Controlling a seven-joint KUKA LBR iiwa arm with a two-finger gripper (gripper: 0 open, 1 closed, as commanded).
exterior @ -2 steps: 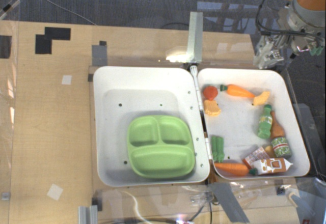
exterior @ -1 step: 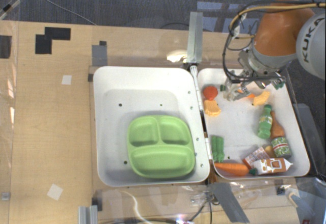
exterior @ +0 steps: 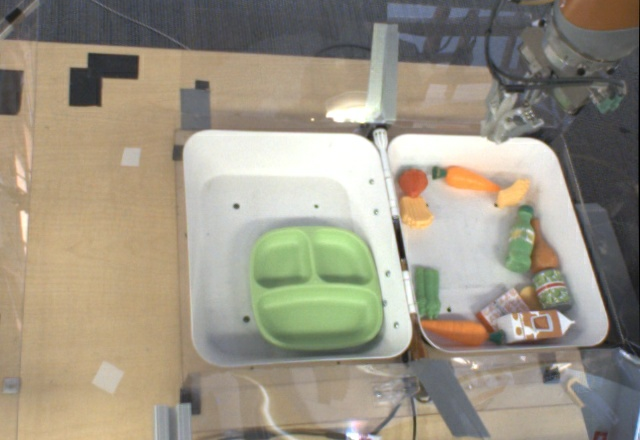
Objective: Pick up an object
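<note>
You are looking down on two white bins side by side. The left bin (exterior: pixel 210 228) holds a green tray (exterior: pixel 315 286) with three compartments, toward its 5 o'clock corner. The right bin (exterior: pixel 460 248) holds the toy food. A carrot (exterior: pixel 470 179) and a tomato (exterior: pixel 412 181) lie at 12 o'clock, a green bottle (exterior: pixel 520 240) at 3 o'clock, a second carrot (exterior: pixel 455 332) and a carton (exterior: pixel 533 325) along the 6 o'clock edge.

The gripper (exterior: pixel 507 120) hangs above the right bin's 1 o'clock rim, well apart from every item and holding nothing. Whether its fingers are spread or closed you cannot tell; they blur into cables and glare.

By this view the pick has not begun: choosing, descending, grasping and lifting all remain. The arm's upper part is cut off at the frame's 1 o'clock corner, and several small items near the bottle are too jumbled to name.
</note>
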